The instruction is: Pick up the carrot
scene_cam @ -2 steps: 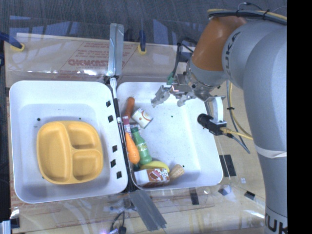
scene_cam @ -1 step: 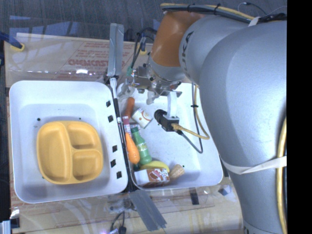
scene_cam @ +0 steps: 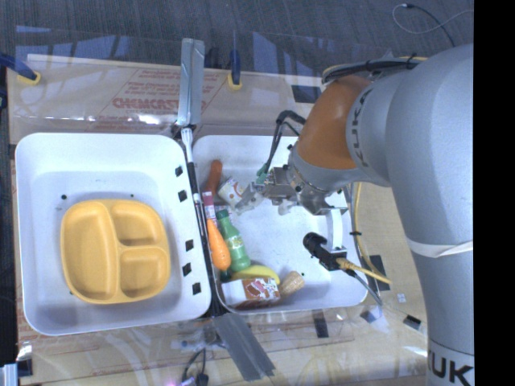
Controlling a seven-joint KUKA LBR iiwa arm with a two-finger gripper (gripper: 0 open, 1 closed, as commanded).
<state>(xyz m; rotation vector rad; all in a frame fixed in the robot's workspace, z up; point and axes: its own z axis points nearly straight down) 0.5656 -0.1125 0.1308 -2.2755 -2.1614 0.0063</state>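
Grey arm (scene_cam: 426,159) carries my tool (scene_cam: 245,198), grip state unreadable, above the right bin (scene_cam: 354,296); below-left of it lies the carrot (scene_cam: 218,248), light, stiff, smooth, best pinched mid-body across its width.

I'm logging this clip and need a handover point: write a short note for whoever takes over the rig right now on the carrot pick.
Gripper: low over the right bin, near its upper left; nothing visibly held.
Carrot: lying along the right bin's left wall, beside the green bottle, with a banana just below. Not yet picked.
Left bin: holds the yellow divided tray.
Left to do: move the gripper down-left to the carrot, grasp and lift.
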